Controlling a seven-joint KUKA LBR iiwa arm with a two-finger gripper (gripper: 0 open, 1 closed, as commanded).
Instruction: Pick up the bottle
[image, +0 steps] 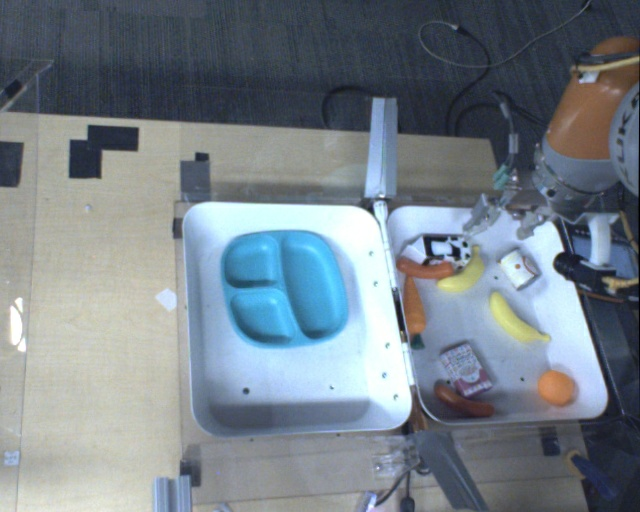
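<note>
We judge the small black-and-white plastic bottle (440, 248) light and slippery; take its middle, just beside the curved yellow banana (462, 277). Our pincer (497, 210) hangs spread wide.

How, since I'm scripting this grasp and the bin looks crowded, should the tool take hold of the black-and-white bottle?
Probably from straight above, across the middle of the bottle. It seems to lie on its side, long axis left-right. The sausage crowds its near side and a banana its right end, so a sideways approach looks blocked.
</note>
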